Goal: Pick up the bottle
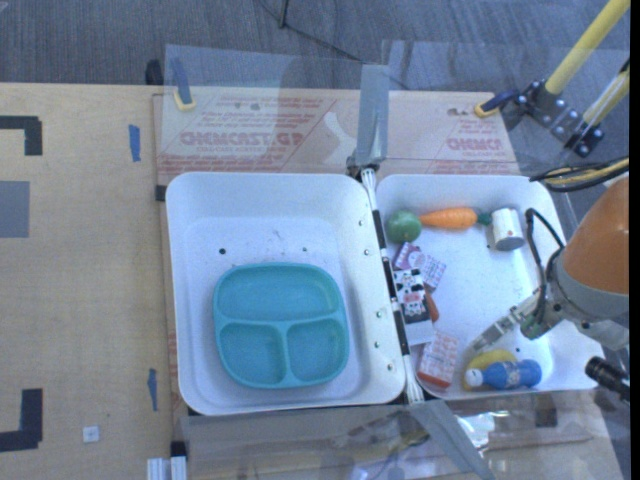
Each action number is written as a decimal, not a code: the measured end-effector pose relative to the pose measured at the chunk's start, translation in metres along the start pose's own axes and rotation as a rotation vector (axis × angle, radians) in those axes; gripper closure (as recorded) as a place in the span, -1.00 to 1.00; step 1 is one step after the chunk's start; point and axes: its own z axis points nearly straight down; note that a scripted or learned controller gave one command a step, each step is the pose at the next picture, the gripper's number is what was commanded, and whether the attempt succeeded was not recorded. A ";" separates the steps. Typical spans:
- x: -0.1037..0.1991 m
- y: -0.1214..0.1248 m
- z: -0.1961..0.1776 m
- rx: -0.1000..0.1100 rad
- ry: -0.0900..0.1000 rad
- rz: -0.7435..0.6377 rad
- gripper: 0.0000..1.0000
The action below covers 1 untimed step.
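because the bottle [505, 374] lies on its side close to the front wall of the right bin [455, 190], a grasp from above can easily go wrong. its body is round and blue with a yellow end, so it can roll away when one finger touches it first, and it would then slide against the wall. the gripper [500, 332] hangs just above and beside the bottle, on the side away from the front wall, and nothing is between the fingers; whether they stand wide or narrow i cannot tell, because this part of the view is small and a little blurred.

a flat packet [438, 358] lies just to the left of the bottle, so a finger coming down on that side may catch it. the carrot [448, 218], the green ball [404, 226] and the white cup [506, 228] are well apart, at the back of the bin. the middle of the bin floor is free, so there is room to approach from there. the left bin [190, 208] holds a teal plate [281, 324], far from the work.
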 end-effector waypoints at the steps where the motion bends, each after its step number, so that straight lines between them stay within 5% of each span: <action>1: 0.000 0.000 0.000 0.000 0.000 0.000 -1.00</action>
